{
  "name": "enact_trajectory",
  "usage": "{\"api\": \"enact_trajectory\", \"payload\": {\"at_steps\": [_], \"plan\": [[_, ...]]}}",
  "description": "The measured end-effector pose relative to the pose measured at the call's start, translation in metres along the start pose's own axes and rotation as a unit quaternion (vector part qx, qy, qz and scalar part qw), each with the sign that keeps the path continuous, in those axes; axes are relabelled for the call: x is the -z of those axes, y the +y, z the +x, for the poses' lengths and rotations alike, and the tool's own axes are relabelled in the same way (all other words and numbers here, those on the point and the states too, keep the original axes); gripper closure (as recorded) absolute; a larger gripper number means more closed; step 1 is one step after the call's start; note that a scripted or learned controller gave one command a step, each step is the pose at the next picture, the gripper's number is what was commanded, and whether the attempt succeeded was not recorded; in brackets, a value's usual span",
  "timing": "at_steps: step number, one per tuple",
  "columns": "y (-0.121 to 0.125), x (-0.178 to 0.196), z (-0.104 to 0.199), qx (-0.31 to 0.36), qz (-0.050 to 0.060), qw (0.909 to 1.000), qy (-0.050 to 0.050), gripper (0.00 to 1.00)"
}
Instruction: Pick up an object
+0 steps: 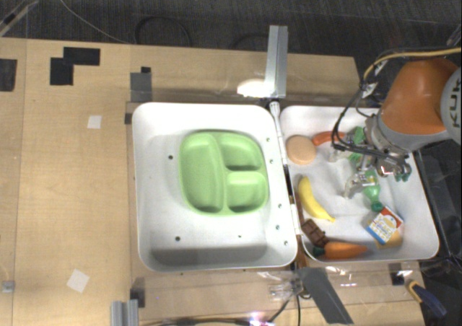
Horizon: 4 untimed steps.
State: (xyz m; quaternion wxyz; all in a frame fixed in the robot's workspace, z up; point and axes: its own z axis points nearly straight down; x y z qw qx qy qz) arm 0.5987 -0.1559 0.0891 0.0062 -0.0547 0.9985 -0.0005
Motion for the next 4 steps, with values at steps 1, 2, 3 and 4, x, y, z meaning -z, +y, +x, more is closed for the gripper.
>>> {"api": "enact_trajectory", "payload": {"at_steps": [1,2,3,4], "plan": [[0.000,0.016,-0.005,0.002,0.002,1.0000,-0.008,1.00],[-0.005,0.068,0.071,-0.048,0.001,0.9989,0.001,1.00],[-0.036,0.073,0.019,0.096,0.000,0.9954,0.001,1.00],[-0.036,0.073,0.019,0.096,0.000,0.9954,0.001,0.00]]}}
